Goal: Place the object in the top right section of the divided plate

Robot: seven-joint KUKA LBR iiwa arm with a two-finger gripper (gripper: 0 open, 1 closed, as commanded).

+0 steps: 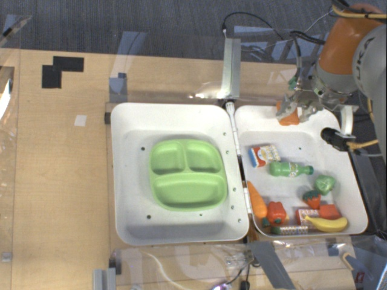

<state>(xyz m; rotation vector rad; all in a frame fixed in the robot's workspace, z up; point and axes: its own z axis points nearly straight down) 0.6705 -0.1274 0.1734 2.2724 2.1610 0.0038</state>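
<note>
Floor [151, 11]: dark grey ribbed carpet, 12 o'clock.
Bench [54, 180]: pale wood, under a clear glossy sheet.
Black marker [60, 71]: stepped shape on the bench, 10 o'clock.
Metal post [232, 65]: upright, 12 o'clock.
Cables [266, 35]: black, 1 o'clock.
</note>
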